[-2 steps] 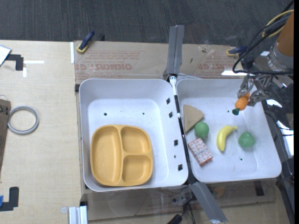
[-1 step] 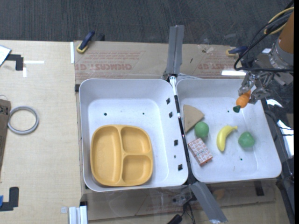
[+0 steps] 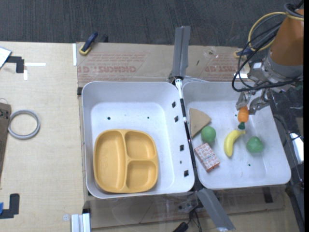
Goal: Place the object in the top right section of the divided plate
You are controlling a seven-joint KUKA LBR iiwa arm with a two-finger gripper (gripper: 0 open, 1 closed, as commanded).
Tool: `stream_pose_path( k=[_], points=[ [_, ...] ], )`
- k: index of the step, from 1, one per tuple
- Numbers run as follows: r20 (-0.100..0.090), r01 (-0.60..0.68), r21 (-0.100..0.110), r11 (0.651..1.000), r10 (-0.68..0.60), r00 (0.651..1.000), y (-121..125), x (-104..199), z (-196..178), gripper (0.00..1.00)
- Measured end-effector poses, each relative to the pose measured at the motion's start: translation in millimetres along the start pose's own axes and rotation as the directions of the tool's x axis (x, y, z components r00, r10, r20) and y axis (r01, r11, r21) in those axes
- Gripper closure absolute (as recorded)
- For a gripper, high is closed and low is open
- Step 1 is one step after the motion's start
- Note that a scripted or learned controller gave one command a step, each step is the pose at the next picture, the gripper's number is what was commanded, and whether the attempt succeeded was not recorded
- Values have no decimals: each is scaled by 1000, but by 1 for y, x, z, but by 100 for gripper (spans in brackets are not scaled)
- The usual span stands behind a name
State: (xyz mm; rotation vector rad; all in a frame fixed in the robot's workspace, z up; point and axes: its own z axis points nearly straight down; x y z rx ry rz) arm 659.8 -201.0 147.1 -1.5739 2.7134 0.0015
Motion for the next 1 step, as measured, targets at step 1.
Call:
stream_pose_path(
  k=[1],
  points=[
    [0, -137, 1, 991, 137, 991, 7, -13, 51, 100]
  ],
)
